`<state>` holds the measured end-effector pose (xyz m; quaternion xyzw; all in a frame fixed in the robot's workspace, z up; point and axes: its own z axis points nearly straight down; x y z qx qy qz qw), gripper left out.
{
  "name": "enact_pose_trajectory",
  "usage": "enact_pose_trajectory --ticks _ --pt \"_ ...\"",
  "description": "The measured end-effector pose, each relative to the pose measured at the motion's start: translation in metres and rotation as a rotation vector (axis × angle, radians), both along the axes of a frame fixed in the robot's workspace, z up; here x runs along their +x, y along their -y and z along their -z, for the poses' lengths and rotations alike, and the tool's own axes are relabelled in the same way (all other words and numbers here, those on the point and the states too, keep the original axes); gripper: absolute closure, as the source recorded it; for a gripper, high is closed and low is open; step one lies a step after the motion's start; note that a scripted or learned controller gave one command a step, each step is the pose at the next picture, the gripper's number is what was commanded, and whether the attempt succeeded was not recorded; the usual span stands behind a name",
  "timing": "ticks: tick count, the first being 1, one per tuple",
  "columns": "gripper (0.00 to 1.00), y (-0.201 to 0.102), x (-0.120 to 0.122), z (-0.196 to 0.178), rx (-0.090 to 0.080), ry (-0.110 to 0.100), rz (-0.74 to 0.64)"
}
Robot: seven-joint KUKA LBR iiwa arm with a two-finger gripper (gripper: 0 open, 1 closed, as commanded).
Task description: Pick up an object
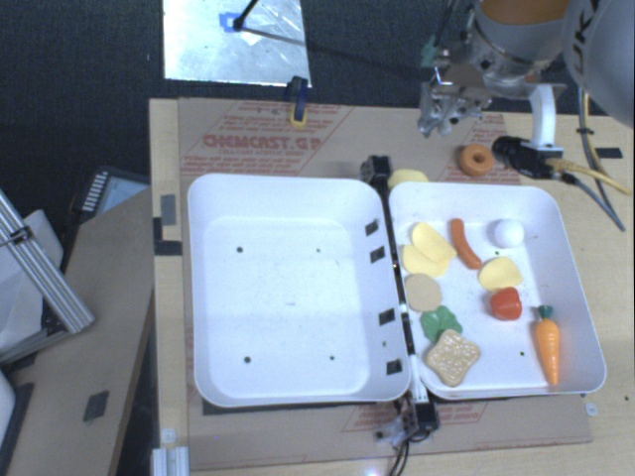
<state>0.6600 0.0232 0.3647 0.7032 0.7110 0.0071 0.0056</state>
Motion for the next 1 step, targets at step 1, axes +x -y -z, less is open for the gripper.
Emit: enact_pose_trajectory --ticks 1 --pt "1.0 -0.074 0.0073 0.1229 0.0 -0.025 0.001"
